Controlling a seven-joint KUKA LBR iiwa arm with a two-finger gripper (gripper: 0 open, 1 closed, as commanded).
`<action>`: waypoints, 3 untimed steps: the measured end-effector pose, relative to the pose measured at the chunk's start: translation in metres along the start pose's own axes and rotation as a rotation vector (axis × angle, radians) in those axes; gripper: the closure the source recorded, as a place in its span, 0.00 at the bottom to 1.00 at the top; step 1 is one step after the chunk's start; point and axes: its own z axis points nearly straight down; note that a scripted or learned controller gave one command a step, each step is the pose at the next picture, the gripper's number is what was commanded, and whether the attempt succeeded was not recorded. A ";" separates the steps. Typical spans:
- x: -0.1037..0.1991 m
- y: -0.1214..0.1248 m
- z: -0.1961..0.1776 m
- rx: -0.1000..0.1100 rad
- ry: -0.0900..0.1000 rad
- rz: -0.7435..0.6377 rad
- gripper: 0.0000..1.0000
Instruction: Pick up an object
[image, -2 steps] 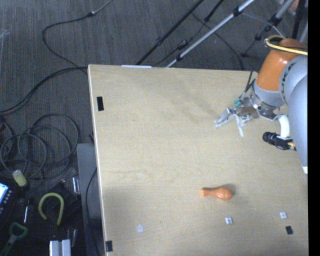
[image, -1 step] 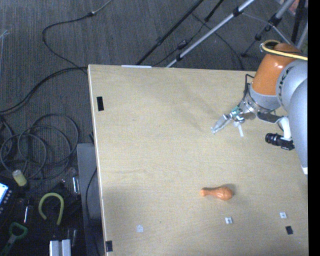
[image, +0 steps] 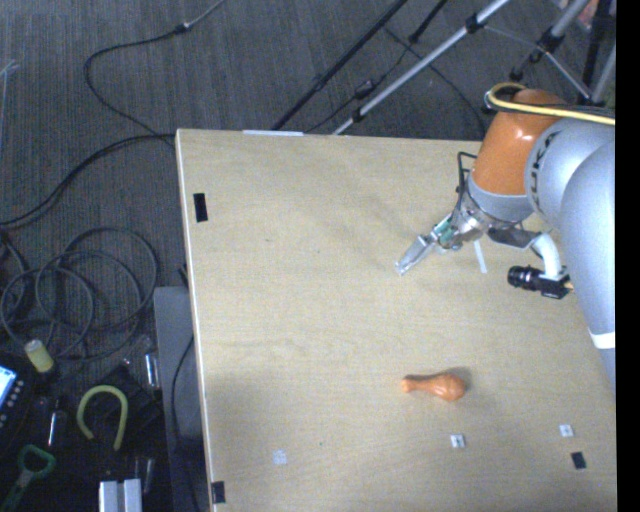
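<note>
Orange pear-shaped object (image: 436, 385) lies on tan surface (image: 300, 300); pincer (image: 415, 255) well apart, apparently empty.

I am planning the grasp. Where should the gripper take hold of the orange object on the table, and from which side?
Probably the orange object is best gripped from above, across its rounder right end. It lies flat with its narrow neck pointing left, and the gripper is apart from it, farther back.

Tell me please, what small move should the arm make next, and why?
Probably it should bring the gripper toward the camera and lower it over the orange pear-shaped object. That object lies alone on the tan board, apart from the gripper, nearer the board's front edge.
</note>
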 end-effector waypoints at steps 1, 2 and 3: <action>0.000 0.000 0.000 0.000 0.000 0.000 0.00; 0.000 0.000 0.000 0.000 0.000 0.000 0.00; 0.000 0.001 -0.009 -0.001 0.000 0.000 1.00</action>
